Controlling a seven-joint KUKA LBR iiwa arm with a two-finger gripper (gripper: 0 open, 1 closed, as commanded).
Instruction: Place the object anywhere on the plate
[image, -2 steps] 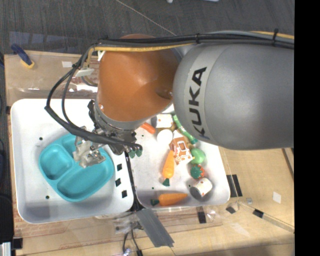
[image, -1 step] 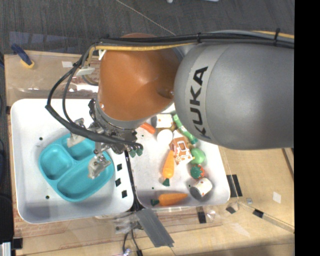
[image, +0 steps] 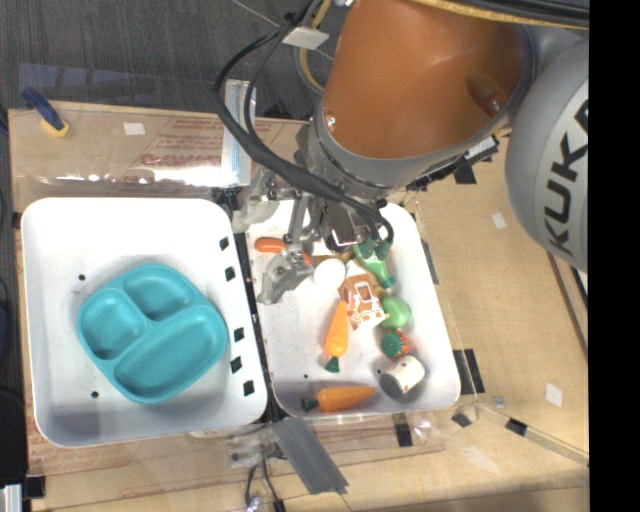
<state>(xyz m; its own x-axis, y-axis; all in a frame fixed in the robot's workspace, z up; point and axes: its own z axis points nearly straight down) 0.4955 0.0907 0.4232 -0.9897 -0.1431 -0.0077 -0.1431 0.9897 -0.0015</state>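
The gripper (image: 285, 272), grip state impossible to tell, hangs at the toy-filled right bin's (image: 440, 345) ten o'clock; teal plate (image: 152, 330) lies left.

Wooden bench (image: 520, 300) bears two white bins (image: 60, 230), (image: 440, 330) side by side.

**Surface finishes, as seen**

You see a smooth matt teal plastic plate (image: 152, 330), white plastic bins (image: 60, 225) with a slight sheen, a tan wood-look tabletop (image: 500, 300), a glossy orange arm band (image: 420, 70), and glossy plastic carrots (image: 337, 330).
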